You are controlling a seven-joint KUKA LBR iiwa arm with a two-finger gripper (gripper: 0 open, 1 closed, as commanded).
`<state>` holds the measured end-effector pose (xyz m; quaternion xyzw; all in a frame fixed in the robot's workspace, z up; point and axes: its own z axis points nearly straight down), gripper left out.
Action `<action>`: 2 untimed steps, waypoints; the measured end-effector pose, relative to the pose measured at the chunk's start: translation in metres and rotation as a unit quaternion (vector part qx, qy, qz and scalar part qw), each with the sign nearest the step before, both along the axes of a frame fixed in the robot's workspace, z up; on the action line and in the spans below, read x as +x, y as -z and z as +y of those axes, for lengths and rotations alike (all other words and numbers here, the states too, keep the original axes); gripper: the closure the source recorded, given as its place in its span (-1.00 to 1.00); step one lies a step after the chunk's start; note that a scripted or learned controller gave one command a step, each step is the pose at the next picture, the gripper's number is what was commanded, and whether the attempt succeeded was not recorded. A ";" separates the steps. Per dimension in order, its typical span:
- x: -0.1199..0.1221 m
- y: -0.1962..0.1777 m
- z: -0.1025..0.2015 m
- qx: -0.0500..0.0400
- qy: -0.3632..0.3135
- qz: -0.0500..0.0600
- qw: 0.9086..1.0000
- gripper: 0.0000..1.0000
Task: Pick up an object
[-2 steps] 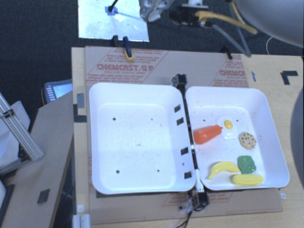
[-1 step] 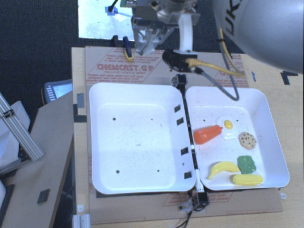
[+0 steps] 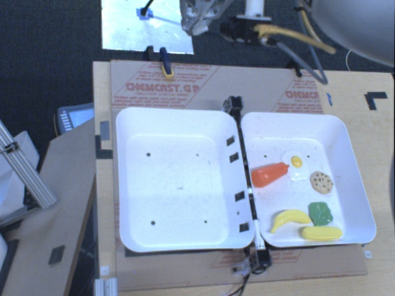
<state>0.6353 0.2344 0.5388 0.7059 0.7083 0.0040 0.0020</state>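
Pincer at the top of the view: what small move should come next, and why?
Probably swing the pincer down toward the right white bin. It hangs beyond the bench, while the orange toy carrot, fried egg and yellow banana lie there.

A lab: clamped bench (image 3: 185, 85), paired white bins (image 3: 129, 165).

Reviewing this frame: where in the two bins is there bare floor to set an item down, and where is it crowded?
The left bin shows bare floor wall to wall. In the right bin, the strip above the fried egg is free. Its lower half is crowded: carrot, cookie, banana, green piece, yellow piece.
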 end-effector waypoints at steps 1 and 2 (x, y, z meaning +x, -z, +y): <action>-0.033 0.065 0.000 -0.002 -0.001 0.007 1.000 1.00; -0.012 0.000 0.000 0.000 -0.001 0.000 1.000 1.00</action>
